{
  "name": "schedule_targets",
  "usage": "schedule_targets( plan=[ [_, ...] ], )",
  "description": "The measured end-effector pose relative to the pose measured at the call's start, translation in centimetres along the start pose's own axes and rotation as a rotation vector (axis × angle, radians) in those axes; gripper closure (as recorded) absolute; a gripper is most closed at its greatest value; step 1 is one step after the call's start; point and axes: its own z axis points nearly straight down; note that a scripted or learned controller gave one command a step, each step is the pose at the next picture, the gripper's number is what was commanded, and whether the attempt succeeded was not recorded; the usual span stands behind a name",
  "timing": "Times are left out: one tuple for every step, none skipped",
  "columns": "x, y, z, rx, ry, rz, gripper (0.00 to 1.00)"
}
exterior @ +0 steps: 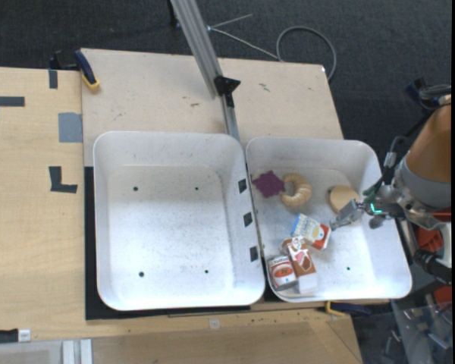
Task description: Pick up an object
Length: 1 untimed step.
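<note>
The KUKA arm's gripper hangs low over the right-hand bin, reaching in across its right rim, in a try at picking up an object. Whether the jaws are spread or pressed together cannot be told from this height and slant; nothing can be seen between them, so no grasp is claimed.

The candidates lie clustered in the one bin, probably so that the program has every target within a single reach. Just beside the jaws, on their far side, sits a tan rounded piece, the nearest thing to them. Ahead of the jaws, toward the bin's middle, lies a small blue-and-white carton on its side. Farther ahead and toward the near rim, a red-and-white carton and a small can lie close together, seemingly touching. Well ahead on the far side rest a beige ring-shaped piece, perhaps a toy doughnut, and beside it a purple scrap.

The left-hand bin stands alongside, presumably as the drop-off side. Judged from the tilt of the wrist, the tan piece or the blue-and-white carton looks the likeliest target.
</note>
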Motion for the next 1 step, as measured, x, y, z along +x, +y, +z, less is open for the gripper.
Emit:
schedule_targets(
  plan=[
    [0.03,0.11,-0.19,-0.004,0.0,-0.002,0.0]
  ],
)
